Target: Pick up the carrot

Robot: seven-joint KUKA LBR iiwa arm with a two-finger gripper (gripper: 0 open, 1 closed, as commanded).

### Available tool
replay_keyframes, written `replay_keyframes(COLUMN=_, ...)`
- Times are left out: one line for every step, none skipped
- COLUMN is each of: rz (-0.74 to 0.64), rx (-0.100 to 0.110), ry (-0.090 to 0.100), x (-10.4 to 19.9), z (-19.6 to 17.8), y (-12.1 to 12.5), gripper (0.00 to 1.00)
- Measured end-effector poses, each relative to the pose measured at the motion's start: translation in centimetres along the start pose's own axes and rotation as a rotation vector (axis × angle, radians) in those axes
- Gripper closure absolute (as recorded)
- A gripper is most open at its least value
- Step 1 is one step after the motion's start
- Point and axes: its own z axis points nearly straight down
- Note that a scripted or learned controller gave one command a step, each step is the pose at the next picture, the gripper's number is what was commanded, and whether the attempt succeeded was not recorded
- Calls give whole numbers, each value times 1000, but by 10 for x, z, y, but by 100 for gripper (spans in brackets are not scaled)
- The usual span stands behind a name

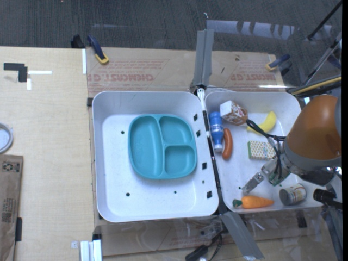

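In the right bin (293,105), toward its near edge, we see the arm (318,129) reaching down, gripper (254,182) low over the floor; its opening we cannot tell. Carrot (255,202) lies flat along the near edge, just below the gripper, apart from it.
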Motion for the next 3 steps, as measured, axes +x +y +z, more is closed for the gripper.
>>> replay_keyframes(rz=3, rx=2, ry=2, x=-1, z=-6, y=0, gripper=100)
replay_keyframes(rz=3, rx=2, ry=2, x=-1, z=-6, y=0, gripper=0)
replay_keyframes(rz=6, rx=4, ry=5, x=-2, z=-11, y=0, gripper=100)
